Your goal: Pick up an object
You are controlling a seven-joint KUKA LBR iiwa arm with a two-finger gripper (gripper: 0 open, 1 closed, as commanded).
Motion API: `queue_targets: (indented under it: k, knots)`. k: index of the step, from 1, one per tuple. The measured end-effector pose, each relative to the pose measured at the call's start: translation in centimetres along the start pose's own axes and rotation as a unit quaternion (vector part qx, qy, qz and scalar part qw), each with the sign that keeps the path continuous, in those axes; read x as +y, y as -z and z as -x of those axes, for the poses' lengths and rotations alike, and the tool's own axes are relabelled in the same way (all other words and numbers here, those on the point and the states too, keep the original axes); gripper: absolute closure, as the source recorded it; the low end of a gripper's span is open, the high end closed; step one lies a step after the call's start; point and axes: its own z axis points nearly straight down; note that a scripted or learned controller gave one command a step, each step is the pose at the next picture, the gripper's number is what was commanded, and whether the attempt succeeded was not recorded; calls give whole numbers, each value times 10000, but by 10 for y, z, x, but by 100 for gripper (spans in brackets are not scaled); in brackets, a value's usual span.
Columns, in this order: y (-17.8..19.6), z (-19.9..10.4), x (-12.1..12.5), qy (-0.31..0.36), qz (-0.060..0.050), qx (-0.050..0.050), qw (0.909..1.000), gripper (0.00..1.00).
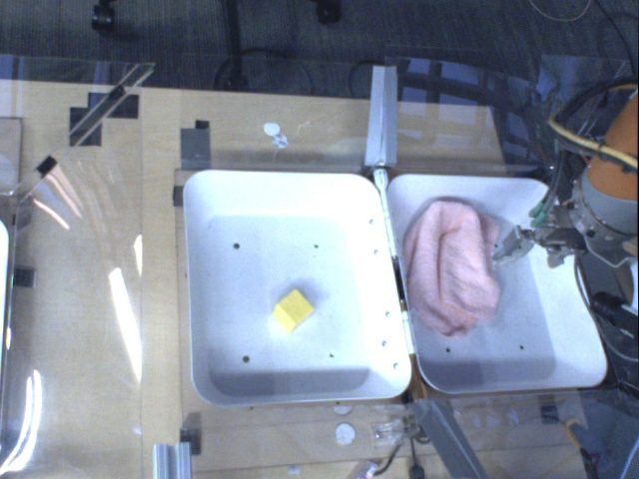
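Observation:
A crumpled pink cloth (451, 264) lies in the left half of the right bin (559, 352). A small yellow block (294, 310) rests near the middle of the left bin (230, 218). My gripper (511, 244) hangs over the right bin, reaching in from the right. Its tip is just at the cloth's right edge, near the upper part of the cloth. Nothing is seen held in it.
A metal divider bar (380, 118) runs up from between the two bins. Cables and the arm's body (609, 198) crowd the right side. The wooden bench (90, 297) surrounds the bins, with a chair base beyond its far edge.

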Motion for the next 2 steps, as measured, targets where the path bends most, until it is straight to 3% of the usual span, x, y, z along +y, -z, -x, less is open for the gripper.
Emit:
queue_targets:
  k: [1,2]
  knots:
    - [8,-1,1,19,-6,4,10000,100]
    - [-104,46,4,278,8,-3,9996,100]
